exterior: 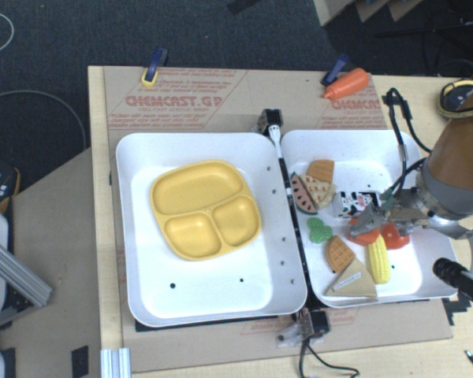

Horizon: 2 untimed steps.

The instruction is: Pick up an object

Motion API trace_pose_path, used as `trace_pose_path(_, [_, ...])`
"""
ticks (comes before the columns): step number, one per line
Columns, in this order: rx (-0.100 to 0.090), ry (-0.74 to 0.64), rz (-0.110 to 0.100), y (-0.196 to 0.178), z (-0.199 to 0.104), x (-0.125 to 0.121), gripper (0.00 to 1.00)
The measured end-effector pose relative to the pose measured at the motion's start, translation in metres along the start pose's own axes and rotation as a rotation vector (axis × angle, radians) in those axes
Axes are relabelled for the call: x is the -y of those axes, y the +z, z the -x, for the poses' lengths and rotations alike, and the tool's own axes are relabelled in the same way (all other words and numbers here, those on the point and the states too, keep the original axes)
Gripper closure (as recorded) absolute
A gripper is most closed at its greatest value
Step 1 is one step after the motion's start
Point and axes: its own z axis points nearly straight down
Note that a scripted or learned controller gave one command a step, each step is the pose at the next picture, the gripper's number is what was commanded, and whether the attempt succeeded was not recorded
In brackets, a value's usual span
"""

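Corn cob (378, 260) lies just beneath the gripper (376, 225) — grip state unclear.

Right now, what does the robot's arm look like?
The arm is chunky and round, with an orange-brown band over a grey part. Black cables loop along it. Its gripper is small, dark grey metal, sitting low over the toy food.
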Motion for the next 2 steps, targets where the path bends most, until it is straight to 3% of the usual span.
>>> trace_pose_path(1, [0.002,-0.004,0.014,-0.007,0.000,-0.003,0.00])
trace_pose_path(2, [0.000,-0.002,0.006,0.055,0.001,0.004,0.00])
